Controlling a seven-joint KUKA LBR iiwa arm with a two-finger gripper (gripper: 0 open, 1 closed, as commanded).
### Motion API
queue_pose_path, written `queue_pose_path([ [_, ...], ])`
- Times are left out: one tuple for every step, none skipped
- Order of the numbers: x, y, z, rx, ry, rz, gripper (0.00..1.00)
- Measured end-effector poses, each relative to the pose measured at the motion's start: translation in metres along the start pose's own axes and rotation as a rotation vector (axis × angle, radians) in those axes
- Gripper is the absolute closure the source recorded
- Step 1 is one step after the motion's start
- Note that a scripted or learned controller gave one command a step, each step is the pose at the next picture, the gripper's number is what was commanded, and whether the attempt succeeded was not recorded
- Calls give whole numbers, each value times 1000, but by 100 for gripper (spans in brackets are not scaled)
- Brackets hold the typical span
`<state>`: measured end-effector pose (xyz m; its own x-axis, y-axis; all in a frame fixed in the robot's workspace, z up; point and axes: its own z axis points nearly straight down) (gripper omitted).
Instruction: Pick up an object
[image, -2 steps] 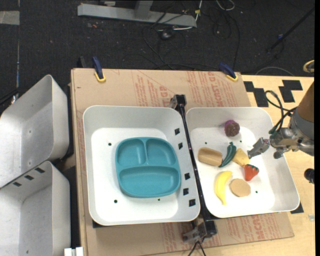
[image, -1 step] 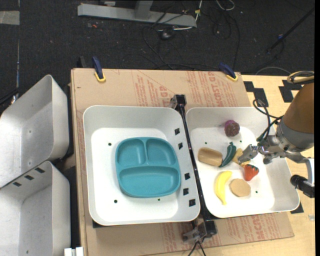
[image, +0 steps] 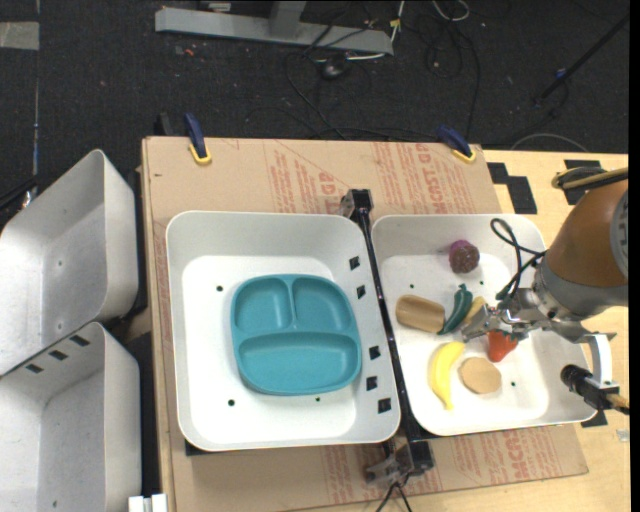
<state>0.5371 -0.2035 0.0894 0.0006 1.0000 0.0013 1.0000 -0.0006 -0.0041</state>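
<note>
The right bin (image: 520, 405) holds a purple round piece (image: 463, 256), a tan bread-like piece (image: 420, 313), a dark green pepper (image: 457, 308), a yellow banana (image: 444, 372), a tan round biscuit (image: 480, 377) and a red piece (image: 501, 346). My gripper (image: 492, 322) sits low in this bin, just right of the green pepper and directly above the red piece. Its tips are close to both, and I cannot make out anything between them.
The left bin (image: 190, 300) holds a teal divided plate (image: 296, 334). A black divider (image: 378, 310) runs between the bins. Two white bins (image: 60, 300) stand off the bench at the left. The arm's orange band (image: 598, 235) hangs over the right bin's right rim.
</note>
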Motion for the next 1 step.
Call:
queue_pose_path([
  [0,1,-13,-4,-2,0,100],
])
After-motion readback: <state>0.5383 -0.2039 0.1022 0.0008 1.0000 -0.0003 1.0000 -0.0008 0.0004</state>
